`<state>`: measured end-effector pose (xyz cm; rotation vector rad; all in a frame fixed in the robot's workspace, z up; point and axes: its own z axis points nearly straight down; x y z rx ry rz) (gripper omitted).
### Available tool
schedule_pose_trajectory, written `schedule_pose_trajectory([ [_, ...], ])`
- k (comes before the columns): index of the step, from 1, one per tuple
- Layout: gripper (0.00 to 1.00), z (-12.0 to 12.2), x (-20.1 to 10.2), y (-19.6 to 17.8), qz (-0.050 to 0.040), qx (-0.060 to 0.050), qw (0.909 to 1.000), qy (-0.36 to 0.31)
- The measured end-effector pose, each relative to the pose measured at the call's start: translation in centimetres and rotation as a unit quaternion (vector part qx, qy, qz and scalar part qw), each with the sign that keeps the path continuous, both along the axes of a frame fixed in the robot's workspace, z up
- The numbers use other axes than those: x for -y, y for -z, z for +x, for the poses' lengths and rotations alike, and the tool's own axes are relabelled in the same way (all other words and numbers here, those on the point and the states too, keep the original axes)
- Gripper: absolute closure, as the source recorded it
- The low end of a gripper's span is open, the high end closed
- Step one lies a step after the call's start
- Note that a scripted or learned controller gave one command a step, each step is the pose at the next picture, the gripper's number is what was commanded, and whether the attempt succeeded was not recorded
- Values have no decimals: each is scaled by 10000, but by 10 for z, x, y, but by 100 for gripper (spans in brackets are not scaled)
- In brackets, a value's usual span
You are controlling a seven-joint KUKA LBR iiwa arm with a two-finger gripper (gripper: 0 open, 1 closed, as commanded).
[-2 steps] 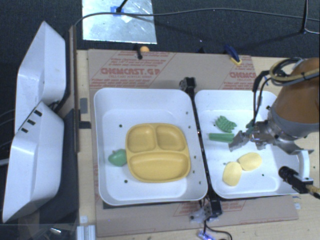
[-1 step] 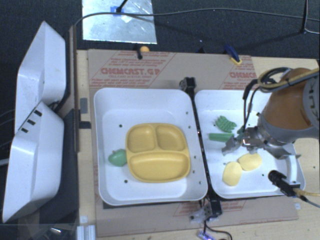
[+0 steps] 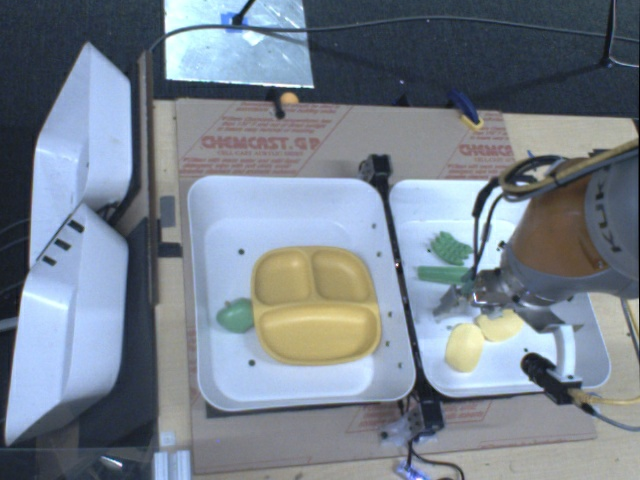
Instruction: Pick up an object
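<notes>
Camera view looks down at a slant on 2 shallow white bins side by side on the bench [image 3: 330, 133]. The left white bin [image 3: 215, 268] carries a yellow plastic plate with 3 compartments [image 3: 316, 303] and a small rounded green object [image 3: 235, 315] touching the plate's left edge; both lie loose, apparently as candidates for picking. The right white bin [image 3: 420, 203] holds a green ridged piece [image 3: 450, 245] near its upper middle, a thin green stick-like piece [image 3: 443, 274] just below that, and 2 pale yellow lumps: a rounded one [image 3: 464, 348] toward the front wall and a flatter one [image 3: 498, 326] just beside it, partly tucked under the arm.

The grey arm with the orange band [image 3: 565, 233] reaches in from the right and bends down over the right bin, wrist pitched toward the bin floor. The gripper [image 3: 458, 302] sits low between the green stick-like piece and the pale yellow lumps, near all 3, so any of them may be the target. Nothing is visibly caught in it, and whether the jaws are spread or closed cannot be told from this angle. The pick looks not yet made.
</notes>
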<state>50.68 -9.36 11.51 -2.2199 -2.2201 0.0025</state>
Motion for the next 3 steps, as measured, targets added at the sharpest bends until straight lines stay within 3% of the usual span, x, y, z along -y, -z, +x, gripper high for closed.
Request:
schedule_pose_trajectory([
  [1, 0, 1, 0, 31, -2, 19, 10000, -2],
  [2, 100, 1, 0, 20, -3, 25, 10000, 0],
  [3, 100, -7, 1, -35, -4, 38, 10000, 0],
])
